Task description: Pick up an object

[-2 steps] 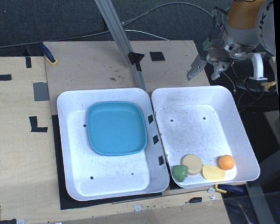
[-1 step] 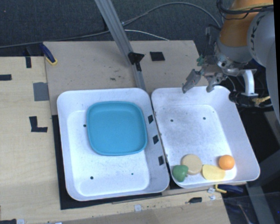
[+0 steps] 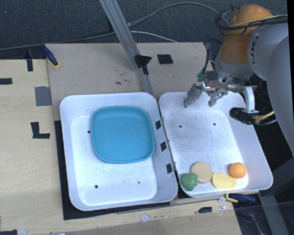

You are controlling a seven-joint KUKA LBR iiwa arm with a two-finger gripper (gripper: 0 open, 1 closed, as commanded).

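Observation:
Four small things lie along the near edge of the right bin (image 3: 207, 135): a green piece (image 3: 188, 180), a tan round piece (image 3: 201, 171), a yellow piece (image 3: 223, 181) and an orange ball (image 3: 237, 170). My gripper (image 3: 202, 98) hangs over the far edge of that bin, well apart from them. Its two fingers are spread open and nothing is between them.
A blue square plate (image 3: 122, 134) rests in the left bin (image 3: 82, 188). A slanted grey metal bar (image 3: 127, 38) crosses the bench behind the bins. The arm fills the upper right of the view.

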